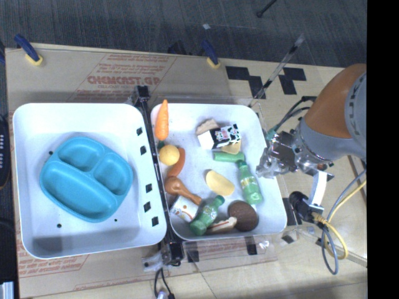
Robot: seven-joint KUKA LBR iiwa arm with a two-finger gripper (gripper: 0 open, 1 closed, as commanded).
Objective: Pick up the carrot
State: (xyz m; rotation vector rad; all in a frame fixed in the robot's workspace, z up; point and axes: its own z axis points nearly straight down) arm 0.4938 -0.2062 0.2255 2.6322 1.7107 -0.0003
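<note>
So we're looking down on two white bins, and the carrot (162, 119) is in the right bin (272, 195), tucked into its far left corner, lying along the wall that divides the bins. It sits apart from most of the clutter, with just a yellow round fruit (168, 154) near its tip, so we think it's one of the easier things to reach here.

The gripper (272, 162) is well away from it, over at the right rim of that bin, roughly level with the green bottle (249, 184). We'd guess the arm is parked at the edge, with the reach toward the carrot not yet begun. Honestly we can't tell what the hand is doing; it's a tangle of metal and cables from this angle.

The left bin (25, 167) holds a blue divided tray (86, 177) and nothing relevant to the job.

Hard to make out: the near pile in the right bin. A second green bottle (206, 215), a brown round thing (242, 215) and a wooden-looking piece (181, 190) overlap, so what's underneath is anyone's guess.
</note>
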